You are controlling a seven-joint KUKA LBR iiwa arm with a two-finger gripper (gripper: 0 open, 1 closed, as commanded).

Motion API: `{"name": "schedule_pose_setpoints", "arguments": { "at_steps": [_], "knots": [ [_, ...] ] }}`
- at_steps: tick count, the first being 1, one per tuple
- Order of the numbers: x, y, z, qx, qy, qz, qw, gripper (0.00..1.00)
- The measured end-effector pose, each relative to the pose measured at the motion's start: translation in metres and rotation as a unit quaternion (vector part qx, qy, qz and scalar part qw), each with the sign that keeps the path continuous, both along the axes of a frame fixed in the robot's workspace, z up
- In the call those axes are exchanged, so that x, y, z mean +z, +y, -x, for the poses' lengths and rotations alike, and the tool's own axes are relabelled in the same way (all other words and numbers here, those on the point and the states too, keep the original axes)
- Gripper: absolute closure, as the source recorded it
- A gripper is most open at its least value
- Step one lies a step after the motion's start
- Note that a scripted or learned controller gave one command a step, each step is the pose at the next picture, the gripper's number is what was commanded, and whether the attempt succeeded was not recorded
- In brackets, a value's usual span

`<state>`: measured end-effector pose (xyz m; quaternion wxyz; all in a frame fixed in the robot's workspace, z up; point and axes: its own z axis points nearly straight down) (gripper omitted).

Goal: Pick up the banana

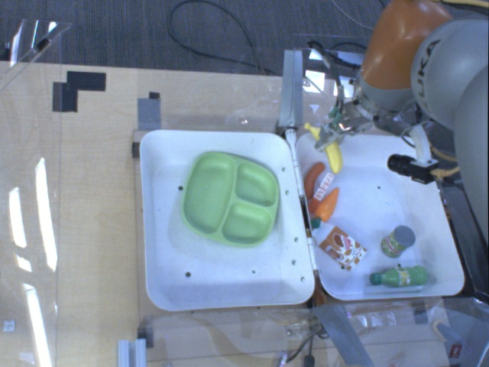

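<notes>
- The banana (331, 154) is lying in the right bin (428, 212), at its upper-left corner, close to the wall that divides the two bins.
- The gripper (335, 126) is hanging directly over the banana's upper end; the fingers are sitting at or just above the fruit. Contact and finger spacing: cannot tell from this slant.
- The arm (428, 52) is reaching in from the right, its orange band above the wrist.
- Crowding the banana from below: a reddish sausage-like item (315, 179) and an orange carrot (326, 203), both lying just beside it along the dividing wall.
- Further down the same bin: a small printed packet (341, 248), a tin can (397, 241), and a green bottle (399, 277) lying on its side near the lower edge.
- The left bin (176, 281) is holding a green divided plate (230, 198), well apart from the banana.
</notes>
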<state>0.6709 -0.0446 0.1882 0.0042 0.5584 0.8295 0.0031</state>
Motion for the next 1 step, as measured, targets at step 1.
{"name": "schedule_pose_setpoints", "arguments": {
  "at_steps": [1],
  "knots": [
    [0.0027,-0.0347,0.0003,0.172,0.000,0.0023,0.9851,1.00]
  ]
}}
